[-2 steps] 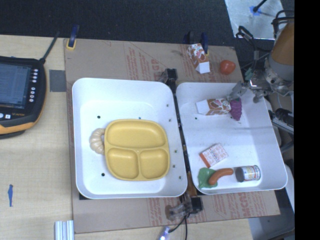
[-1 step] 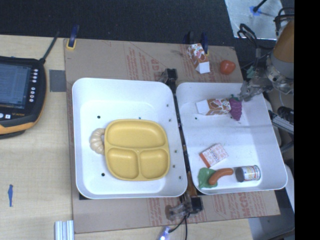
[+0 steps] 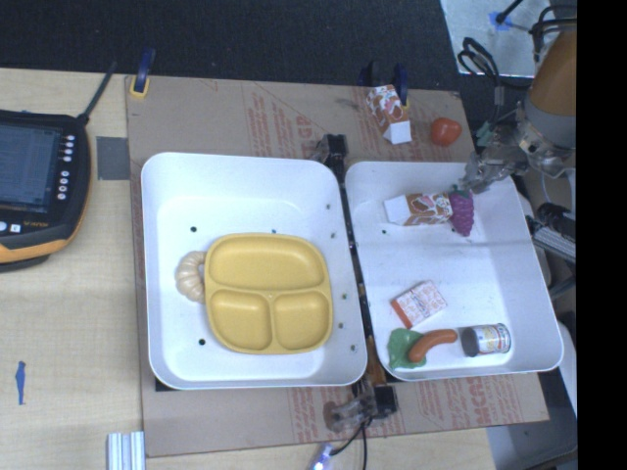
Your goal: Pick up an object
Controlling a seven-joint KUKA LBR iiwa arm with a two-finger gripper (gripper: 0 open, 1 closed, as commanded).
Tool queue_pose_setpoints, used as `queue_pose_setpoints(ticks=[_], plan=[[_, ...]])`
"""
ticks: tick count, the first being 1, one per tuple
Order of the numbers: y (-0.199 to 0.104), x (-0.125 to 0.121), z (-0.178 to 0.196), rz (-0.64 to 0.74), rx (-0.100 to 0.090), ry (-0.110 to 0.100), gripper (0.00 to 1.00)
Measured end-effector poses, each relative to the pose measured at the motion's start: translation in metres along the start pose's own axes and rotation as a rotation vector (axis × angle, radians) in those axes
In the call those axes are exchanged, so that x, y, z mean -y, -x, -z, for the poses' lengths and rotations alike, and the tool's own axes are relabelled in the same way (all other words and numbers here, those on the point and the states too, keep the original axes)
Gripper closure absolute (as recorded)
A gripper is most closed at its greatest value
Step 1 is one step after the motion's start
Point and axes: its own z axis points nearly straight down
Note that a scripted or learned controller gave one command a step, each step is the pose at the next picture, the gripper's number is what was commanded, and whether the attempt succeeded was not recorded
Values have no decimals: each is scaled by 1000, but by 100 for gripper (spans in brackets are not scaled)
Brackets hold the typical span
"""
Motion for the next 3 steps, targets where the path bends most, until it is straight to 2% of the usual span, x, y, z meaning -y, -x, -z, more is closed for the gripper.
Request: queue_pose_setpoints(ticks=[1,2,3], plan=[[-38,107,26,0,0,-4,100],[-38,107,26,0,0,-4,0],[-6,34,-2,0,0,-3,0]])
